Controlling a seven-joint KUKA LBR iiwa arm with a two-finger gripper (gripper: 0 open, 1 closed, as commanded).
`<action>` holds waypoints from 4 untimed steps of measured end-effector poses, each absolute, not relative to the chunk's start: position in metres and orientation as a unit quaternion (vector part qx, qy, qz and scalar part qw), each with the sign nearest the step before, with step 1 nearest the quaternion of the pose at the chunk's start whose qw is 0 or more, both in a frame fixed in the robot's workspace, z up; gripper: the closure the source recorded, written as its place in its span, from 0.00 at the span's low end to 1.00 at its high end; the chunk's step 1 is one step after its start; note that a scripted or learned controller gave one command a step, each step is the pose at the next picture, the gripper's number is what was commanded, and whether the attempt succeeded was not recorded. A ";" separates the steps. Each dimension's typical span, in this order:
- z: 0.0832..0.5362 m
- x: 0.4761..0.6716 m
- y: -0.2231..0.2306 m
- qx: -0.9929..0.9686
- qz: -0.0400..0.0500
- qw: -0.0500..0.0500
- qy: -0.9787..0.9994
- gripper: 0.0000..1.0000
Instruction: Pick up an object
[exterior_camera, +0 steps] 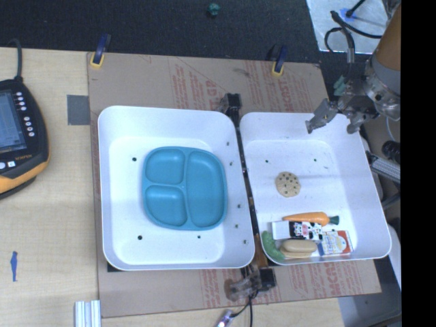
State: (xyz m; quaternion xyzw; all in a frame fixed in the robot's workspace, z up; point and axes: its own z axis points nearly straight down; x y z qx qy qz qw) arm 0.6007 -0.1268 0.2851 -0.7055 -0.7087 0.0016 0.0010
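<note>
My gripper (336,121) hangs over the far right corner of the right bin (354,155), its two fingers spread open with nothing between them. Below it in that bin lies a round cookie (288,184) near the middle. Along the bin's near edge sit an orange carrot (310,218), a small carton with red and white print (320,240), a tan bread-like piece (298,248) and a green item (268,246) partly hidden beneath them.
The left bin (122,182) holds a blue divided plate (184,187). A teach pendant (17,131) rests on the bench at the far left. Clamps (278,58) hold the cardboard sheet at the back.
</note>
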 end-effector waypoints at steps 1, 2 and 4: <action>0.193 0.583 -0.130 -0.706 0.002 0.001 -0.709 0.00; 0.091 0.579 -0.119 -0.706 0.003 0.002 -0.708 0.00; 0.096 0.579 -0.118 -0.707 0.000 -0.004 -0.707 1.00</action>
